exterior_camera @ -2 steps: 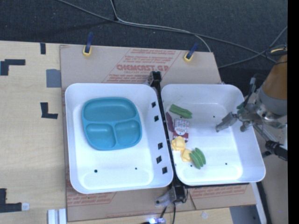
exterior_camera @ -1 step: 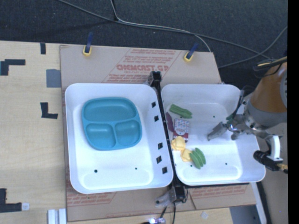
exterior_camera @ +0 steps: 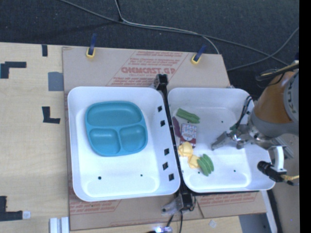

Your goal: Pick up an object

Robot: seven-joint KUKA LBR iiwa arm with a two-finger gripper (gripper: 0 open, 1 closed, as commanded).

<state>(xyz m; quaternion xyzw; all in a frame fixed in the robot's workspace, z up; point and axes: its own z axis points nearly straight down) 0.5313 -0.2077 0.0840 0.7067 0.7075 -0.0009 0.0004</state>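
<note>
The right bin (exterior_camera: 214, 98) holds several small objects along its left side: a green piece (exterior_camera: 187, 115), a dark red packet (exterior_camera: 188, 131), two yellow pieces (exterior_camera: 185, 149) and a green pod-like piece (exterior_camera: 206, 164). My gripper (exterior_camera: 221, 141) reaches in from the right, low over the bin's middle. It is open with nothing between its fingers. It stands apart from the objects, a little right of the red packet and above the green pod.
The left bin (exterior_camera: 121, 181) holds a blue compartment plate (exterior_camera: 116, 128). A black divider (exterior_camera: 167, 130) runs between the bins. The right bin's floor is bare white to the right of the objects. Cables cross the dark floor behind the bench.
</note>
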